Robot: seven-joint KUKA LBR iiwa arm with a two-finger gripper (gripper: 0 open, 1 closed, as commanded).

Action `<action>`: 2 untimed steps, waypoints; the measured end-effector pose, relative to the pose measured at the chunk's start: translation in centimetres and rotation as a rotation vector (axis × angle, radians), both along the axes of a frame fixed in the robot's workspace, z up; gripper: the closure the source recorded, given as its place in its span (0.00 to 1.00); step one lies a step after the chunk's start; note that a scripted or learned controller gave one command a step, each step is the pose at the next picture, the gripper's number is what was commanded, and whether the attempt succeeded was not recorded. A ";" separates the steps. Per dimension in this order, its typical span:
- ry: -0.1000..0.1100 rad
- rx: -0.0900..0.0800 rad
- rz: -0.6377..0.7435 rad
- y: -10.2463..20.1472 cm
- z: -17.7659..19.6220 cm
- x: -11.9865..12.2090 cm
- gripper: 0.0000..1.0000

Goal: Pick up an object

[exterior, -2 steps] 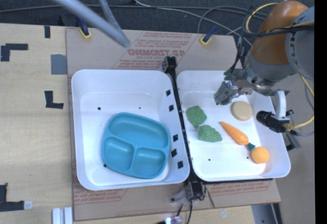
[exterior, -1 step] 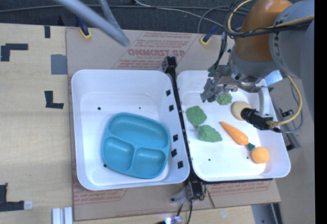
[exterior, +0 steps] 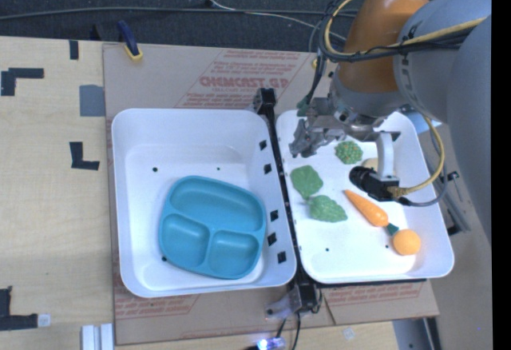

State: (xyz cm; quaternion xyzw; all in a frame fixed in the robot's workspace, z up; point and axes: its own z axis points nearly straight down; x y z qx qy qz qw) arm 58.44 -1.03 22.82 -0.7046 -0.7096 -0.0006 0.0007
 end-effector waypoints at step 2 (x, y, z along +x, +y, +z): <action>0.001 0.000 -0.001 10.4 -0.1 0.1 1.00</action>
